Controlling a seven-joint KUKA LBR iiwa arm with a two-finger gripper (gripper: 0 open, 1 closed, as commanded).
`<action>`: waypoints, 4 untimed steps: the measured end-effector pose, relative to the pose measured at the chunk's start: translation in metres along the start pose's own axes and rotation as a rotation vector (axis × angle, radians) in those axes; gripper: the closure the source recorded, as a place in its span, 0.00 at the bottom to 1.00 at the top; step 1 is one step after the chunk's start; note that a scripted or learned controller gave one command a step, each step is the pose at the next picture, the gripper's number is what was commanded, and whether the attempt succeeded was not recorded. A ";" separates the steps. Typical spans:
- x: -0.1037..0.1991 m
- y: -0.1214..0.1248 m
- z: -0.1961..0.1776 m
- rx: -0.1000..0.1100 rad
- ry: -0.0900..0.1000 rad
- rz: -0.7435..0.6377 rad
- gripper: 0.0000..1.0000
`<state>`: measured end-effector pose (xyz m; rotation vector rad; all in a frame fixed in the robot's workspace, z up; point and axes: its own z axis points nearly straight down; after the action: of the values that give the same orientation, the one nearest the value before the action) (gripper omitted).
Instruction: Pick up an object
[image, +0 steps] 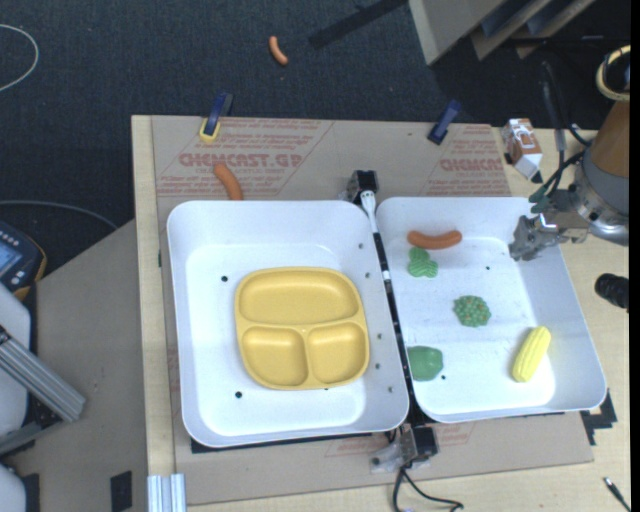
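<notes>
Nearest the viewer, a yellow plastic corn cob and a green pepper lie in the right white bin; beyond, two green broccoli pieces and an orange sausage. Farthest, the grey gripper hovers at the bin's upper right, its grip state indiscernible.

Red print on brown cardboard sheet under bins read "CHEMCAST GP", seen at upper left behind left bin. Same red lettering repeated at upper right behind right bin, partly cut off, not fully legible. No other readable text or numbers.
</notes>
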<state>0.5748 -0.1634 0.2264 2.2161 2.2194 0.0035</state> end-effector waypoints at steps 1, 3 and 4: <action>0.050 0.020 0.010 0.002 0.003 -0.004 1.00; 0.150 0.054 -0.006 0.001 0.003 -0.004 1.00; 0.202 0.063 0.008 0.003 0.003 -0.004 1.00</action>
<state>0.6377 0.0385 0.2184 2.2141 2.2268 0.0040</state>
